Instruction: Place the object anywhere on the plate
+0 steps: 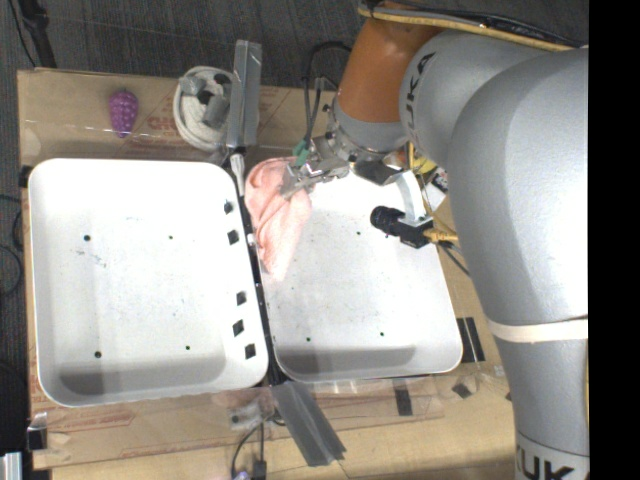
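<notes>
We've got the soft pink crumpled cloth [275, 213] hanging from the gripper [305, 173], pinched at its top edge, over the right white bin's [400, 353] far-left corner.

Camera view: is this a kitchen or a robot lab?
Probably a robot lab, not a kitchen. A big grey arm reaches over two white bins on a cardboard-covered bench, with cables about, and its gripper is at a pink cloth.

A pale pink, soft-looking object [274, 216] lies crumpled in the right bin [400, 308]. It rests against that bin's upper left wall.
</notes>
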Tool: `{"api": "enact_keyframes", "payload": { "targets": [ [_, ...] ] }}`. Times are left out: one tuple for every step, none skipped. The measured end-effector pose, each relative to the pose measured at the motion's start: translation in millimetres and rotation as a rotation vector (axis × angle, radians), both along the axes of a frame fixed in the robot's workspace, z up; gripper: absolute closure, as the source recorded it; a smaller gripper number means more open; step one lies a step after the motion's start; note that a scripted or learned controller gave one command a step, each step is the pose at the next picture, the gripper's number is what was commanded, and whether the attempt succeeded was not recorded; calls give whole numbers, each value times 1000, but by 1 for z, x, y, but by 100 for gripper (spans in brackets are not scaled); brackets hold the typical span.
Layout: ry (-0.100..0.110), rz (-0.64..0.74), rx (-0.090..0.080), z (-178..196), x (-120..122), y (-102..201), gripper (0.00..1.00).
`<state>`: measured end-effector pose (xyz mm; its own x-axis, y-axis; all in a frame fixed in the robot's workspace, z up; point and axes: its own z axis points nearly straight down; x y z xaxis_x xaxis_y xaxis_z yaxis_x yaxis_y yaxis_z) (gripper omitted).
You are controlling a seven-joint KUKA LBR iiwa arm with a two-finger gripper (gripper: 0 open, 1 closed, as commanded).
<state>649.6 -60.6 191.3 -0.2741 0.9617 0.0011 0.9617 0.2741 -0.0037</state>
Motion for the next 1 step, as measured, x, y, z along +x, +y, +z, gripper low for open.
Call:
{"api": "enact_keyframes", "payload": {
  "targets": [
    [-1, 8, 0, 40, 0, 1, 100]
  ]
}}
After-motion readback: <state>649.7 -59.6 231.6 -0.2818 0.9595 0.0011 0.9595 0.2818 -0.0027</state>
